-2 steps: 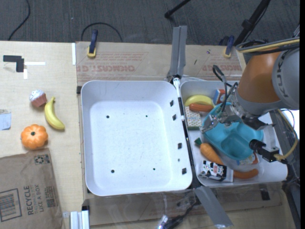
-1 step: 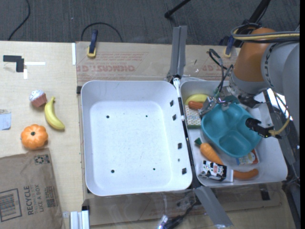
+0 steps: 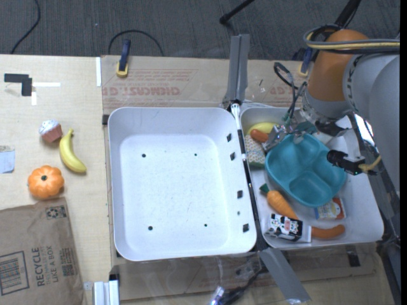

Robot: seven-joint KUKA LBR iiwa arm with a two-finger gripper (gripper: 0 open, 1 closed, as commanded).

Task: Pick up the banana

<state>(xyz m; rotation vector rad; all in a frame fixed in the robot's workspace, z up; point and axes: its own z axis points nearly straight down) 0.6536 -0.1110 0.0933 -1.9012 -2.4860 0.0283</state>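
The yellow banana (image 3: 71, 152) lies on the wooden bench, left of both bins, between a toy cupcake (image 3: 49, 131) and a small orange pumpkin (image 3: 46, 182). My gripper (image 3: 284, 131) is far from it, down in the right bin (image 3: 372, 224) at the upper left rim of a teal two-part bowl (image 3: 306, 169). The grey arm with its orange band (image 3: 336, 68) reaches in from the upper right and hides the bin's back corner. The bowl sits tilted on top of other items.
The left bin (image 3: 121, 189) lies between banana and gripper. Around the bowl are an orange carrot (image 3: 280, 203), a sausage (image 3: 327, 232), a black-and-white box (image 3: 287, 226) and a speckled sponge (image 3: 255, 150). A cardboard box (image 3: 32, 253) sits at the front left.
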